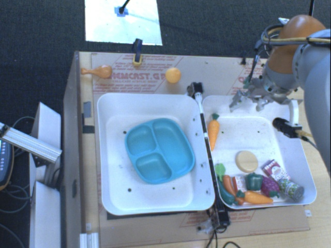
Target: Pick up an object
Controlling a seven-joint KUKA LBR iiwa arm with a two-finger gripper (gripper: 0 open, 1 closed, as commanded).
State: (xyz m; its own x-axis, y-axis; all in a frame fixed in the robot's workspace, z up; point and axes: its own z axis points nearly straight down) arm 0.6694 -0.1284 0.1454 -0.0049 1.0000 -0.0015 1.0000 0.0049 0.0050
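Note:
My gripper (247, 102) hangs over the far edge of the right bin (289, 149), its two fingers spread apart with nothing between them. Below and to its left, a toy carrot (212, 132) lies along the bin's left wall. A round beige disc (247, 161) rests mid-bin. Along the near edge is a cluster of several toys: a green pepper (253, 181), purple grapes (270, 186), a red and white packet (273, 168), a small can (290, 190) and another carrot (257, 198).
The left bin (116, 138) holds a blue divided plate (159, 150). Behind the bins, an orange ball (172, 75) and an orange club-shaped toy (98, 72) lie on the cardboard. A black fitting (285, 126) sits at the right bin's right rim.

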